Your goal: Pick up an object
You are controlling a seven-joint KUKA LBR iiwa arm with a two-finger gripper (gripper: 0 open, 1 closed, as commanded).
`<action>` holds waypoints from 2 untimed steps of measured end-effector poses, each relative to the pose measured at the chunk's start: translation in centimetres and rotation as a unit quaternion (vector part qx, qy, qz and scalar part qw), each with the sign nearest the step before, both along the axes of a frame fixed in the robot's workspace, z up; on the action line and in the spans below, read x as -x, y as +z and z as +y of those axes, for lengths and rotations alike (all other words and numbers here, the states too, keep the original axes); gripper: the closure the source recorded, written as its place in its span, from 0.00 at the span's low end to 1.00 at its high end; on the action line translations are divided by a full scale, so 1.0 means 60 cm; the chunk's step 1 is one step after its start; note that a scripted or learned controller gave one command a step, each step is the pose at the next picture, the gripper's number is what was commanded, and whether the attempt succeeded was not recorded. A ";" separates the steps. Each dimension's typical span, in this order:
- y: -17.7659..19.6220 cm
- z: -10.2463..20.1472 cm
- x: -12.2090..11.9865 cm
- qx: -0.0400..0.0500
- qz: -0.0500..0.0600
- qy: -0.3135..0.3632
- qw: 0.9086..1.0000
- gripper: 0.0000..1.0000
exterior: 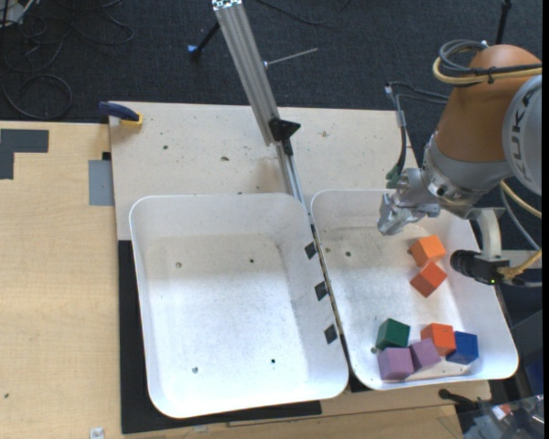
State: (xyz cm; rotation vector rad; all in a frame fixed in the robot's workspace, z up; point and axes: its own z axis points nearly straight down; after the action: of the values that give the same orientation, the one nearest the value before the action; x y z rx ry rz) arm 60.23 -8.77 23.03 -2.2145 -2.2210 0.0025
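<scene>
Near corner of right bin: a cluster of blocks sits packed together, two purple blocks [396, 363] [425, 353] in front, a green block [393, 333] behind the left one, a small orange block [441, 337] and a blue block [464, 347] to the right. The blue one lies close to the bin's right wall.

Middle of right bin: a red-orange block [427, 279] lies just in front of an orange block [427, 249], the two touching or nearly so. They sit well apart from the near cluster, with bare bin floor between.

Gripper: the gripper [395, 218] hangs over the far part of the right bin [357, 273], just left of and slightly beyond the orange block. Nothing is seen between its fingers; whether they are apart or together cannot be told.

Open room: the right bin's left half is bare floor from the far wall down to the green block. The left bin [224, 300] shows only dark specks.

Edges: the two bins meet along a shared rim with dark clips [320, 291]. A slanted metal bar [256, 90] rises from that rim toward the far side.

Hard to make out: the arm [485, 126] is cut off at the right, and its wrist covers the right bin's far right corner. A small blue and yellow thing [121, 112] on the far bench is too small to identify.
</scene>
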 end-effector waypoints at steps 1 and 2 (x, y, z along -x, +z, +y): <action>0.008 0.089 0.008 0.000 0.000 0.001 1.000 1.00; -0.011 0.164 0.039 0.000 0.001 0.000 1.000 1.00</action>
State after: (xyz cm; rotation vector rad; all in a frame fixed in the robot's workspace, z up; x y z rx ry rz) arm 57.89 1.06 22.39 -2.2131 -2.2207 0.0053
